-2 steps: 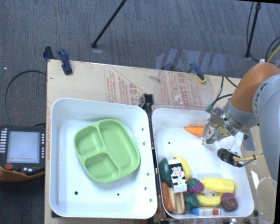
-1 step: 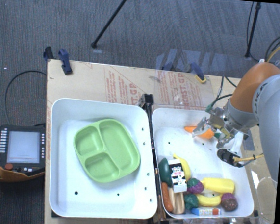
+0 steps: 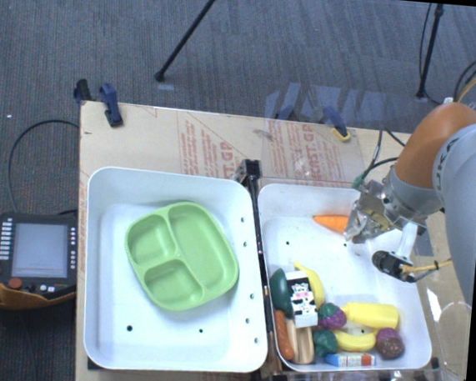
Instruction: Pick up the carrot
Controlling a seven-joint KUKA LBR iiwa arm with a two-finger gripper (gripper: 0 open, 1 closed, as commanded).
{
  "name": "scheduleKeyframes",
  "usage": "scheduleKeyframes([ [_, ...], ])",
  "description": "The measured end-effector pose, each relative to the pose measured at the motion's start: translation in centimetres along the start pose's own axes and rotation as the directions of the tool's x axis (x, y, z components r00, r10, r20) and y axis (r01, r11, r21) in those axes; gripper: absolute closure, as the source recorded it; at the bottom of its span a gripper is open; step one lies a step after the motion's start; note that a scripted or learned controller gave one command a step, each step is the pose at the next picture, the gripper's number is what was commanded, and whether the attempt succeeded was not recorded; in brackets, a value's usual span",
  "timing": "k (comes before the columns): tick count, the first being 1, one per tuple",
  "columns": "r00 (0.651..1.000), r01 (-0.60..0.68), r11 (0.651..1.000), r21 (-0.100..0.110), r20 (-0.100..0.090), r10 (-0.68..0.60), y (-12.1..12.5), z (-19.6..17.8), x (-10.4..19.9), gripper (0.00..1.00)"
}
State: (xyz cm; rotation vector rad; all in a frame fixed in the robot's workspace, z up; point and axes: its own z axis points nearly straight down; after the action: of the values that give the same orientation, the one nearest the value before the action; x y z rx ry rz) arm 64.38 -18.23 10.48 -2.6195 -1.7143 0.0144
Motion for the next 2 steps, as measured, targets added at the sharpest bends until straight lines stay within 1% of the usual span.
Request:
scheduleKeyframes([
  [1,1.000,0.001,1.000,0.001,0.000,-0.001,-0.02,0.05,0.02,0.00],
  [2,1.000,0.003,1.000,0.003,0.001,-0.003,-0.01,-0.89,-0.01,1.00],
])
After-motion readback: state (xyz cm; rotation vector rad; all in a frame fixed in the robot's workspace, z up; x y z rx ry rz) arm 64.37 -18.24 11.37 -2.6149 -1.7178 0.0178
